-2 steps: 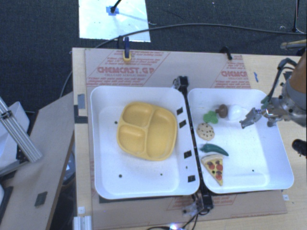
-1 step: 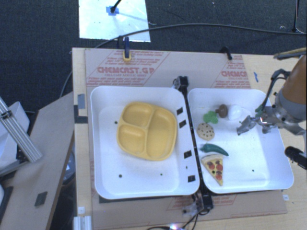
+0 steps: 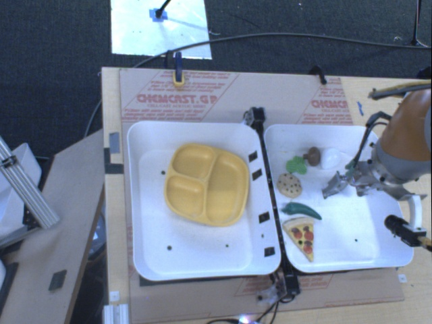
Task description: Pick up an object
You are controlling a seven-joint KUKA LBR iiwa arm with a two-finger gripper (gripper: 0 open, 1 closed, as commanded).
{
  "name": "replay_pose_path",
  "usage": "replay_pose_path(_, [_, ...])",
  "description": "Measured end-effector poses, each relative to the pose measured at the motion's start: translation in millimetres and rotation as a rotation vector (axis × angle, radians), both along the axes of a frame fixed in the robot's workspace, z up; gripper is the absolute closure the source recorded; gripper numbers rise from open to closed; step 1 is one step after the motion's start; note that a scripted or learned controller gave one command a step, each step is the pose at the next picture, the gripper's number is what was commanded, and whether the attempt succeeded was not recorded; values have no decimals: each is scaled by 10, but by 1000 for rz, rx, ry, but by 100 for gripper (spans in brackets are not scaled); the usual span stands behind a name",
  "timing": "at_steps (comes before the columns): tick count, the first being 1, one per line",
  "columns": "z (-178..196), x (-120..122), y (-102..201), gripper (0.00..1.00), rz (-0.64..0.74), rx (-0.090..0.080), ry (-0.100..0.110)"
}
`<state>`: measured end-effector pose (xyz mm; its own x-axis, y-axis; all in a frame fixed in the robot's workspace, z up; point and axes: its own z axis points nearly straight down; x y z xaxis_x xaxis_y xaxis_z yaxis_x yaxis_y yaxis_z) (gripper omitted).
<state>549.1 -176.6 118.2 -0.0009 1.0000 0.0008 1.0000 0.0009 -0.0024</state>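
Green pepper (image 3: 301, 210) lies just left of and below the hand (image 3: 335, 185); its grip can't be told.

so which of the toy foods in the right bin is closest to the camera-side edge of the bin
The pizza slice: a yellow wedge with red spots, lying lowest in the right bin. The green pepper, cookie, broccoli and mushroom all lie farther back.

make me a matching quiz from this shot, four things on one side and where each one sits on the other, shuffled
Things:
1. yellow divided plate
2. pizza slice
3. cookie
4. gripper

Places:
a. right bin, near front edge
b. middle of left bin
c. over right bin, right of the toys
d. right bin, just below the green broccoli

Pairs: 1-b, 2-a, 3-d, 4-c
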Motion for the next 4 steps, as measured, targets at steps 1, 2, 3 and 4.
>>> replay_pose_path(1, [-357,0,7,0,-1,0,-1])
replay_pose_path(2, [-231,16,2,100,-1,-2,-6])
replay_pose_path(3, [205,61,-6,100,3,-3,-8])
replay_pose_path(4, [777,84,-113,100,3,-4,-10])
